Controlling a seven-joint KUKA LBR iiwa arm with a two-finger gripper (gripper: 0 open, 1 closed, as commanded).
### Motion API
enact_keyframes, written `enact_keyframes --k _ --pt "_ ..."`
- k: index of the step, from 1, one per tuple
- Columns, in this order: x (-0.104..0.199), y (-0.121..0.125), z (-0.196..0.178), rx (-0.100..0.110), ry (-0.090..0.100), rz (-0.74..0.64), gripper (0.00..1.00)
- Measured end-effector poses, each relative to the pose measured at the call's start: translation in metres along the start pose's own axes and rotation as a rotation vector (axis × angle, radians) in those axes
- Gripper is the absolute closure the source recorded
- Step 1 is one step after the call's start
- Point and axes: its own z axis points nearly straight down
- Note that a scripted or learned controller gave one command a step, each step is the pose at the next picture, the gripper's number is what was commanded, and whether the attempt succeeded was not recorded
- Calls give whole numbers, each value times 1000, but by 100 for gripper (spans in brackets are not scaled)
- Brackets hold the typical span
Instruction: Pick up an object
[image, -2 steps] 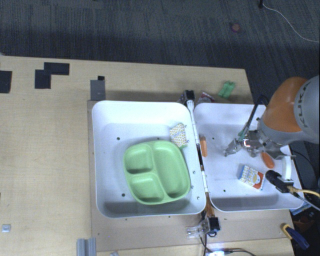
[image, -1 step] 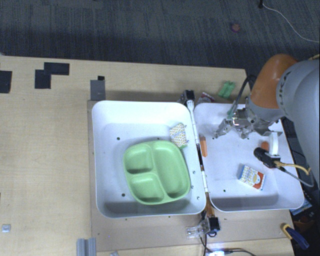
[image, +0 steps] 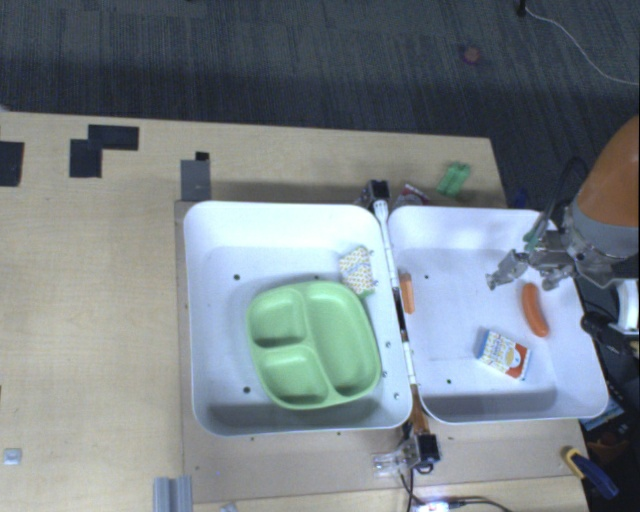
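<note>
Over in the right bin (image: 450, 395), an orange sausage (image: 536, 309) lies with its long axis running from far to near, slightly slanted. Just above its far end hangs the gripper (image: 524, 272), fingers spread and holding nothing. Nearby lies a small carton (image: 501, 354).

Left bin (image: 215, 300): the green divided plate (image: 313, 343) takes up the middle and near floor; a patterned packet (image: 357, 267) lies at its far right corner; bare floor along the far and left walls. Right bin (image: 450, 240): orange hot dog (image: 536, 309) and small carton (image: 501, 353) sit right of centre; its left half is open.
</note>
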Motion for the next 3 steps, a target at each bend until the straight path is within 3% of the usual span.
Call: enact_keyframes --k 1,2,3 --pt "9 63 69 -1 1 -3 0" --pt "46 64 69 1 3 -3 0" --pt "5 69 -47 -3 0 -1 0"
